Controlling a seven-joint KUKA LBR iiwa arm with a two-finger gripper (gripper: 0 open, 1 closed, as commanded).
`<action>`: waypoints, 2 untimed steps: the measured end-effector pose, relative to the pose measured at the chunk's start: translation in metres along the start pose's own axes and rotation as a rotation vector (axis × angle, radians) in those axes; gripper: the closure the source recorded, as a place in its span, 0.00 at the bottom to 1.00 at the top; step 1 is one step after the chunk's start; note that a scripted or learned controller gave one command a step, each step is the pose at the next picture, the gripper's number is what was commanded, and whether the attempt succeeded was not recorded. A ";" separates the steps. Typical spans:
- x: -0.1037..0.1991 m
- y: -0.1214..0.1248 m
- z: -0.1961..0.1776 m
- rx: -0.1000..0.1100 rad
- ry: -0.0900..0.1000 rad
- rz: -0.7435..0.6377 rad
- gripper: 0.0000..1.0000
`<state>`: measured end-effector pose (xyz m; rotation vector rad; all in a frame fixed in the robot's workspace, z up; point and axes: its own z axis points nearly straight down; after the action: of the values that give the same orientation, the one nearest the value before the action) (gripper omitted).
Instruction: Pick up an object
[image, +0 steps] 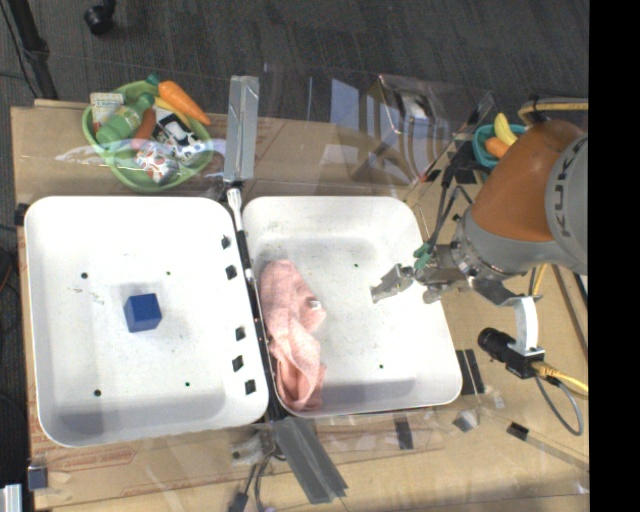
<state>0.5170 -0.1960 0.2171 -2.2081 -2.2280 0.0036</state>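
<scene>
The cloth (292, 332) in the right bin (430, 330) looks soft, light, floppy; a raised fold suits pinching. The gripper (388, 288) hangs nearby; its spread cannot be told.

A blue cube (143, 311) and a pink cloth (293, 330) lie in white bins (60, 400); green bowl (150, 178).

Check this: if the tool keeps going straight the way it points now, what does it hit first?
The tool points left across the right bin. Straight on, it would probably meet the pink cloth by the divider first. Its height above the floor is unclear from above, so it might pass over.
</scene>
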 end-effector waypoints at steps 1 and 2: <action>0.078 0.056 0.123 -0.001 -0.001 0.105 0.00; 0.099 0.045 0.126 0.002 0.000 -0.063 0.00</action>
<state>0.5604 -0.0961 0.0905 -2.1354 -2.2954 0.0055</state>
